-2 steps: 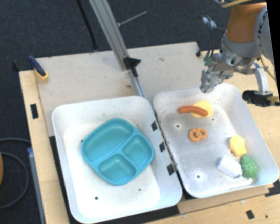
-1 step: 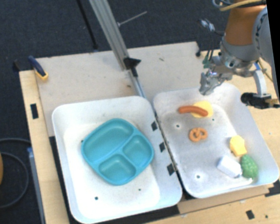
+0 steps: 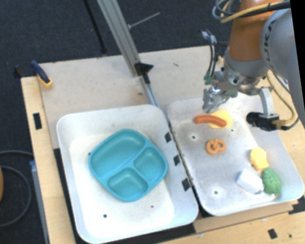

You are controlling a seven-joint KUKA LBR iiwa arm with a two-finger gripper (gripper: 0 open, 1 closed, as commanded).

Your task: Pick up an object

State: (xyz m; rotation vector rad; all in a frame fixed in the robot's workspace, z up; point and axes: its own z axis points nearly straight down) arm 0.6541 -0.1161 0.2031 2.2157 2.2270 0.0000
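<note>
The 2-finger gripper [image 3: 212,100] hangs over the far end of the right shallow white bin [image 3: 200,140], and its tips stand just above and beside the orange toy hot dog with a yellow bun [image 3: 211,120], which looks like the object this attempt is aimed at. Whether the claw is spread or closed I cannot tell from this slant; nothing is visibly held in it. To do the pick well, the arm should, in my judgement, come straight down so the hot dog lies squarely under the tool, crossing the sausage's narrow width, not its length, and stop before pressing into the bin floor. The hot dog lies close to the bin's far wall, so a descent drifting that way could catch the rim. A slow close and a vertical lift would lower the chance of the smooth toy squirting out. Taking the hot dog as landmark, the small orange pretzel-shaped toy [image 3: 215,147] sits near it toward the camera, and the yellow block [image 3: 258,159], white cup-like piece [image 3: 249,181] and green bumpy toy [image 3: 271,181] lie well apart from it at the bin's near right corner. The grey arm [image 3: 277,44] reaches in from the hot dog's right, wrist tipped steeply down.
</note>
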